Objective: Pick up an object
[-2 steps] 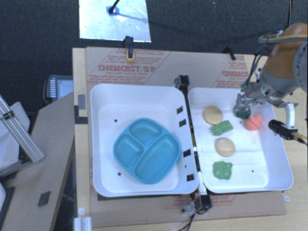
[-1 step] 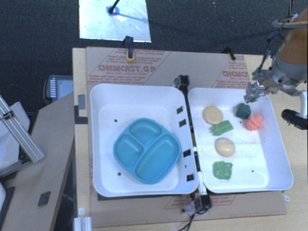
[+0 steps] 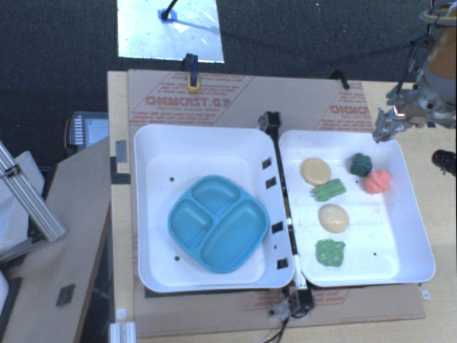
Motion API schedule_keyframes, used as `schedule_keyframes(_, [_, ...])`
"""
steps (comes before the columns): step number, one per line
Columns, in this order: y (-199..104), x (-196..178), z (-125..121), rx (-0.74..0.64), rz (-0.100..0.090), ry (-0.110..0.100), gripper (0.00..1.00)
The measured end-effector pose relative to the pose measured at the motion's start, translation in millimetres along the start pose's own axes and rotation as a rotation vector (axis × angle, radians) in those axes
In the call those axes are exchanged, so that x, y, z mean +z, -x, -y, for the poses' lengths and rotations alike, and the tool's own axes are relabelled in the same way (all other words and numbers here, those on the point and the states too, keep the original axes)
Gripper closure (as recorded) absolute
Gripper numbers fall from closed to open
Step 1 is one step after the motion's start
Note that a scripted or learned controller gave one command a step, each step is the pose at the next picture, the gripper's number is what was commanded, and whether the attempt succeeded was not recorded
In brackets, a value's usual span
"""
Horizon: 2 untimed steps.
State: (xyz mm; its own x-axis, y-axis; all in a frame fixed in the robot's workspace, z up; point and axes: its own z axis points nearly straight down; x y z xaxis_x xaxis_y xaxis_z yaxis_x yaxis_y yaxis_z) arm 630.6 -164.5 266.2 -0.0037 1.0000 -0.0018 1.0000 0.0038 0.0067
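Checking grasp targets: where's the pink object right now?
The pink object lies in the right bin, near its upper right corner, just right of and below the dark green piece. The tool is above that corner.

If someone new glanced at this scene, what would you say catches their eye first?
Probably the blue divided plate, large and bright in the left bin. Next come the small food-like pieces scattered in the right bin: two pale round ones, two green ones, a dark teal one and a pink one. The hand hangs at that bin's far right corner.
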Motion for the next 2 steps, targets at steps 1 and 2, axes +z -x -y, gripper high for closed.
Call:
schedule_keyframes(1, [-45, -1, 6, -0.002, -0.001, -0.005, 1.00])
schedule_keyframes(2, [-101, -1, -2, -0.005, -0.003, -0.004, 1.00])
